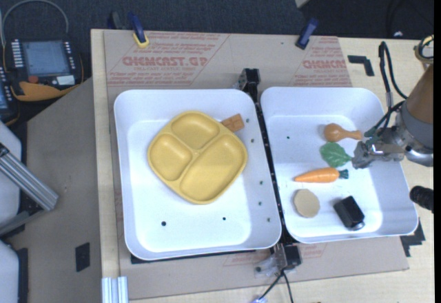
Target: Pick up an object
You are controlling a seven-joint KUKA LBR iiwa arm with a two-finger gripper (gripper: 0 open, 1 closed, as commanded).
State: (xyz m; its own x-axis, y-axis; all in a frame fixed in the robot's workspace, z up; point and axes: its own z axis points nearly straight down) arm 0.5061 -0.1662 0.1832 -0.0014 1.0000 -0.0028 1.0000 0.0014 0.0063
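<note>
Yellow divided plate point(198, 164) in left white bin point(131, 178), small brown block point(233, 122) touching its upper right edge. Right white bin point(393, 215) with five loose pieces: tan drumstick-like toy point(339, 133) near top, green leafy piece point(335, 154) just below, orange carrot point(318, 175) under that, round beige disc point(306, 203) and black block point(349, 212) near front edge. Pincer point(363, 156) low over right bin, just beside green leafy piece and carrot's green tip; open or closed, cannot tell. Cardboard-topped bench point(207, 60) beneath both bins.
</note>
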